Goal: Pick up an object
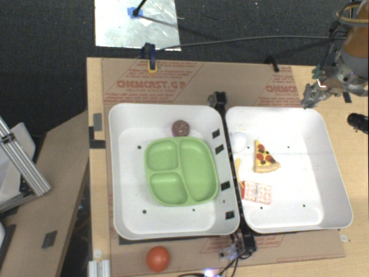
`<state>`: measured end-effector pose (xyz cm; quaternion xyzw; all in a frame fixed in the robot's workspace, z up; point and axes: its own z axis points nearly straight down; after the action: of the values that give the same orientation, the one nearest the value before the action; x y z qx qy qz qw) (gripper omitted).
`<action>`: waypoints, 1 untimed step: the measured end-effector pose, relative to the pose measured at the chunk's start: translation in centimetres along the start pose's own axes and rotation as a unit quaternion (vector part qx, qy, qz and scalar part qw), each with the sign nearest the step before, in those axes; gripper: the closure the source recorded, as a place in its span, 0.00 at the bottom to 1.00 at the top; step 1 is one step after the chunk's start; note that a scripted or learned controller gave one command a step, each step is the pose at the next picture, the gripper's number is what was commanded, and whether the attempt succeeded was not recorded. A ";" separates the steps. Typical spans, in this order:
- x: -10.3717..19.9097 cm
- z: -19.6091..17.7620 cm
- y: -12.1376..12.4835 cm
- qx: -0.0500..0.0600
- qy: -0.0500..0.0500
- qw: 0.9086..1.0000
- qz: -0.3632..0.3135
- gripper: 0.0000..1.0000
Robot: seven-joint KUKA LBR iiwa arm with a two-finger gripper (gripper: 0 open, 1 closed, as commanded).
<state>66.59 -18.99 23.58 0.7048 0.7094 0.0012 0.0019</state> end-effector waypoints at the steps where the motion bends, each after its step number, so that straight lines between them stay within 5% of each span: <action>1: 5.7 -0.8 -0.6 0.001 0.001 1.000 0.000 1.00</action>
<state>65.98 -13.31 24.40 0.7045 0.7097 0.0007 0.0007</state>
